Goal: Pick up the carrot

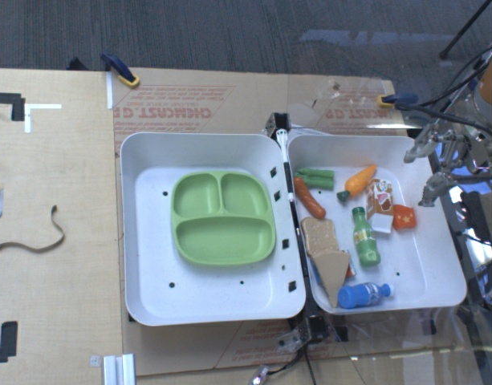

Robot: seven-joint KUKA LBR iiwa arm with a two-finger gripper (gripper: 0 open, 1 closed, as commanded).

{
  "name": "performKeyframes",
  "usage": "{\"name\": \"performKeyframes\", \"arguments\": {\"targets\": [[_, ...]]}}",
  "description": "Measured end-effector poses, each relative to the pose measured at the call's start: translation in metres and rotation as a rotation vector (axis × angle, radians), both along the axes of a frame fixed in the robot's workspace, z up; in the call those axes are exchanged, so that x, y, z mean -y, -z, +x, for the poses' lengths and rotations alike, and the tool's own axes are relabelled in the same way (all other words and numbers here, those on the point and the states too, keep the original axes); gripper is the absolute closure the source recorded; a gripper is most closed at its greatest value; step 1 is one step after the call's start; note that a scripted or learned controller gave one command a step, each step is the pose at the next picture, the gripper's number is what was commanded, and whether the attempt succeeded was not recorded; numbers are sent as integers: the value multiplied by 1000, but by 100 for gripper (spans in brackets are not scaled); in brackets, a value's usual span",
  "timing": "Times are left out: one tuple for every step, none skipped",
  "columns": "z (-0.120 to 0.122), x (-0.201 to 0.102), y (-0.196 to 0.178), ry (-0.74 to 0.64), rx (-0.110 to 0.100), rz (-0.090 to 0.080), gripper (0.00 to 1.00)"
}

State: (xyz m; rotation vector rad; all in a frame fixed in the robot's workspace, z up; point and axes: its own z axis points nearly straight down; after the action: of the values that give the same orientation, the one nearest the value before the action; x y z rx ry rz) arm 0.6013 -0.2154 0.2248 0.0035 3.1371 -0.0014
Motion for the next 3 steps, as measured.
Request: {"name": "performKeyframes", "arguments": {"targets": [[24, -14, 108, 141, 21, -5, 0], [46, -28, 115, 531, 25, -1, 0], [57, -55, 117, 936, 20, 10, 0]]}}
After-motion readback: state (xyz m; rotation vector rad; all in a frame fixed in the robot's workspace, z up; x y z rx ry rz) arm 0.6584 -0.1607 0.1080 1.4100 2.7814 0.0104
